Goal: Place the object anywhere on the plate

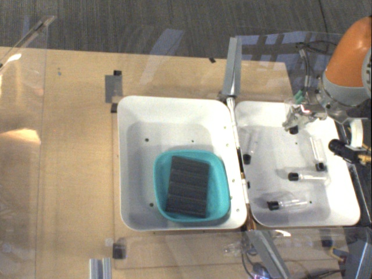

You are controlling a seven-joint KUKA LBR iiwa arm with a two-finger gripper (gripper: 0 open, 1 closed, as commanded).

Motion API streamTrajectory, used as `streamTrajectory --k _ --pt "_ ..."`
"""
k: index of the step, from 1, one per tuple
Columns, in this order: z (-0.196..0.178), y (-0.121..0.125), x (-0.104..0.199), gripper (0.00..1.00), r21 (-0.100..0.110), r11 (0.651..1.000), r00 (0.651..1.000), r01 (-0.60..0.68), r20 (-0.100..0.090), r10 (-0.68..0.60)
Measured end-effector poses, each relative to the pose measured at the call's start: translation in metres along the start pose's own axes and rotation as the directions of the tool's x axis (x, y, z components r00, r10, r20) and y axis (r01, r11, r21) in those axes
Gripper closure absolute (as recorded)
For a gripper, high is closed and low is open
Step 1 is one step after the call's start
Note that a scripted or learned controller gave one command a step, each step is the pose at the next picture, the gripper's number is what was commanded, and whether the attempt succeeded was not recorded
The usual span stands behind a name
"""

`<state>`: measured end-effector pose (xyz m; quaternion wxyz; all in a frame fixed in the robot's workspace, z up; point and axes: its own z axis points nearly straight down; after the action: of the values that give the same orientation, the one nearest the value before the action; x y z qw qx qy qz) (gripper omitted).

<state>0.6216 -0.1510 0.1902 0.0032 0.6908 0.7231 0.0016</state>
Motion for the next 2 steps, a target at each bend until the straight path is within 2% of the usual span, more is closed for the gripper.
streamTrajectory --k 1,2 --pt "0.004 -0.053 0.108 1.00 0.002 0.999 0.999 0.033 -0.003 -0.033" --pt "-0.003 -0.115 0.162 1.00 0.003 0.989 0.989 0.149 -0.004 -0.149"
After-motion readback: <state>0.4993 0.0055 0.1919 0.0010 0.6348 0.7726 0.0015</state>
